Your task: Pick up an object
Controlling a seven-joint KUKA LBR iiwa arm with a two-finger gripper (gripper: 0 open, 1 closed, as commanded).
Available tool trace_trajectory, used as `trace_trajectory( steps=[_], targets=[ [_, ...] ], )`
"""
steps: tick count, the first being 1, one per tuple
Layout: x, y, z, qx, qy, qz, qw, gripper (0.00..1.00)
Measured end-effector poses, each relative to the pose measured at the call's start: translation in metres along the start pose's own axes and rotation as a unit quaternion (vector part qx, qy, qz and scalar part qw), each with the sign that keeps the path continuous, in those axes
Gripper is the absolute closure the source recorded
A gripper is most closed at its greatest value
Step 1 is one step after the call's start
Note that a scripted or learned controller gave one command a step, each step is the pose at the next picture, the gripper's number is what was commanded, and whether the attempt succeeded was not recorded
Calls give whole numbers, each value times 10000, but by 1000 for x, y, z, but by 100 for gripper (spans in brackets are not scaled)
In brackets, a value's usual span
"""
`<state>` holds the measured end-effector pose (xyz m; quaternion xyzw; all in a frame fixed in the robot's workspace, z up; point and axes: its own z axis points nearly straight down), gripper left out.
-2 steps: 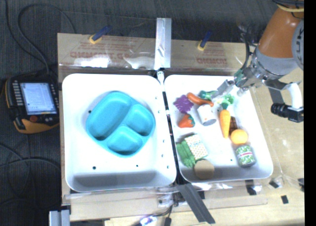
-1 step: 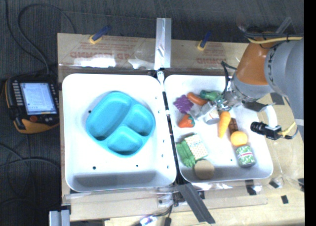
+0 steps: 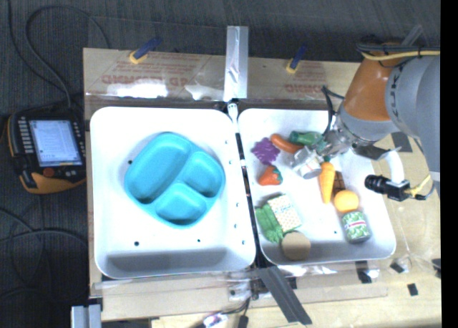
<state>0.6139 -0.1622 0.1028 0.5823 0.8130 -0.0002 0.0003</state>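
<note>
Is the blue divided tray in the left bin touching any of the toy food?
Apart. The camera view shows the blue tray alone in the left bin; the toys, like the carrot, lie in the right bin.

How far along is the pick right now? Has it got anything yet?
Done: the arm has reached into the right bin, with the gripper low among the toys beside the carrot and the green item. In hand: nothing visibly between its fingers; nothing looks lifted. Left: close on one object and raise it. The blue tray sits alone in the left bin.
</note>
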Motion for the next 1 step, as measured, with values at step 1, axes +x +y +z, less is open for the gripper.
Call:
trace_trajectory(
  steps=[1],
  targets=[
    [-8, 31, -105, -1, -9, 95, 10000, 100]
  ],
)
